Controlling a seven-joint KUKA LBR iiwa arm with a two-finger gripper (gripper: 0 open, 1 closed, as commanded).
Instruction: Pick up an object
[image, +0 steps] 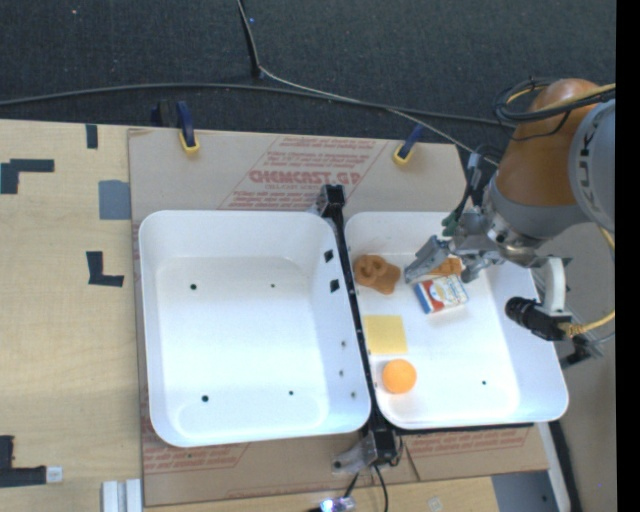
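Cardboard sheeting (300, 175) with red print covers the middle of the frame, held at its upper edge by two yellow-tipped clamps (188, 140), and carries both bins. Beyond it, toward the left of the frame, lies a pale wooden bench top (60, 330) marked with dark tape pieces. The left bin (160, 330) fills the centre-left, a shallow white tray with a few small dark holes in its floor. The right bin (520, 395) sits touching it along a shared black divider and holds every loose object. From the upper right of the frame the arm (550, 150) comes in, its orange band above a grey wrist, with black cables looped around it. The gripper (446, 256) hangs over the upper part of the right bin, just above a small box; whether its fingers are spread or closed cannot be told, and nothing is visibly held between them. That white box (442, 295) with red and blue print lies tilted just below the gripper. A flat yellow square (385, 334) rests near the divider, lower in the bin. A brown lumpy piece (376, 272) lies above the square, left of the gripper. An orange ball (399, 376) sits just below the square.
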